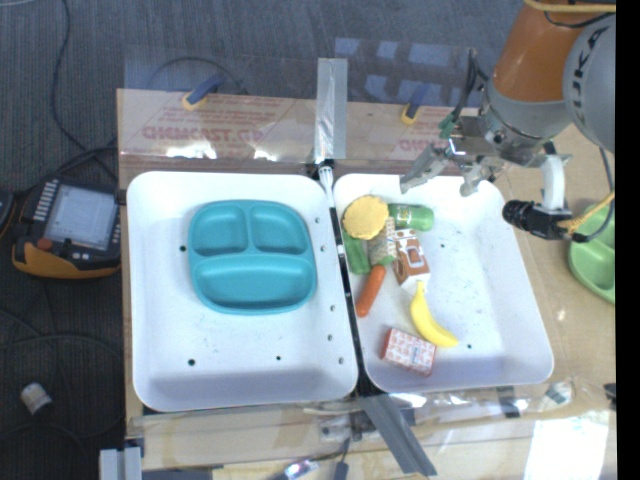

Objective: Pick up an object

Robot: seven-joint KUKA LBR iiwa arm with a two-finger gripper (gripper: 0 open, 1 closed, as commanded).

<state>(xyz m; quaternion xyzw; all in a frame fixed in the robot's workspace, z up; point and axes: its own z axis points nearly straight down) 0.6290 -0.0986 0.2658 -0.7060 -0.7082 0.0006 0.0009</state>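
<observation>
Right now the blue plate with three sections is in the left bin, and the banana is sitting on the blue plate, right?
Not quite. The blue plate is in the left bin, but the banana is not on it. The camera view shows the banana lying in the right bin, between the carrot and the bin's right wall.

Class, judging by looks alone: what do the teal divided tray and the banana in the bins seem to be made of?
Teal divided tray: probably molded plastic, smooth with a soft sheen; uniform color and rounded compartments suggest it.
Banana: likely a plastic toy, glossy and evenly yellow without blemishes, though real fruit cannot be fully ruled out.
</observation>
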